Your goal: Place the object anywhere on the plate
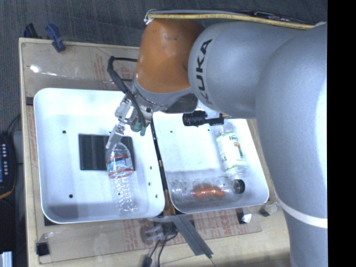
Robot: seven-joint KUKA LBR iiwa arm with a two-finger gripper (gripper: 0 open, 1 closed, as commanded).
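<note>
The gripper [118, 132] hangs over the left bin [50, 102], its fingers closed around the cap end of a clear water bottle [123, 177], which stretches away from them toward the bin's near edge. The dark plate [92, 152] lies flat in the middle of that bin, just beside the bottle and partly under its neck. In the right bin [258, 196], a white bottle [231, 149] lies along the right wall and another clear bottle [206, 189] along the near wall.
</note>
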